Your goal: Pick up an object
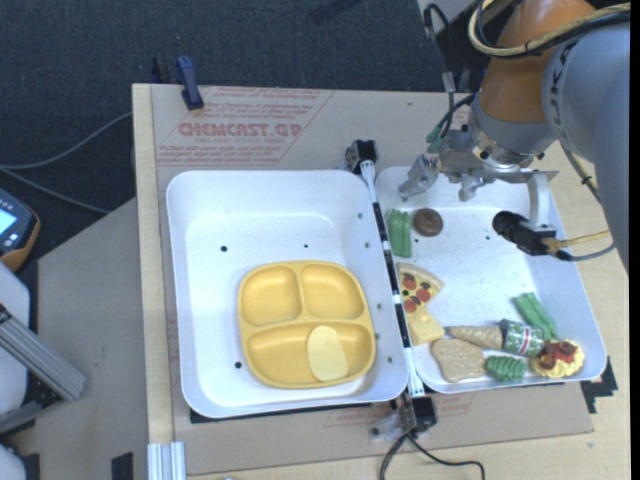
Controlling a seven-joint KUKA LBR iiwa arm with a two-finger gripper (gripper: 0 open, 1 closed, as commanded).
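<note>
The end effector (pixel 440 171) hangs over the far left corner of the right bin (pixel 580 298); its fingers stand spread apart with nothing between them. A brown round piece (pixel 428 222) lies just in front of the end effector, on the bin floor. A green pickle (pixel 400 233) lies beside it to the left, against the bin's left wall, with its long axis running near to far.

Further toward the near edge, a pizza slice (pixel 418 288) lies with its point toward the near right, and a yellow cheese wedge (pixel 425 325) sits just below it. Along the near wall of the right bin, a cracker (pixel 460 360), an ice cream cone (pixel 478 335) with its long axis left to right, a small can (pixel 521 341), green vegetable pieces (pixel 536 313) and a yellow and red piece (pixel 560 358) are bunched together.

The left bin (pixel 200 218) holds a yellow divided plate (pixel 300 318), well to the left of the end effector, with a pale oval piece (pixel 326 353) in its near compartment. Both bins rest on the tabletop (pixel 160 268)
</note>
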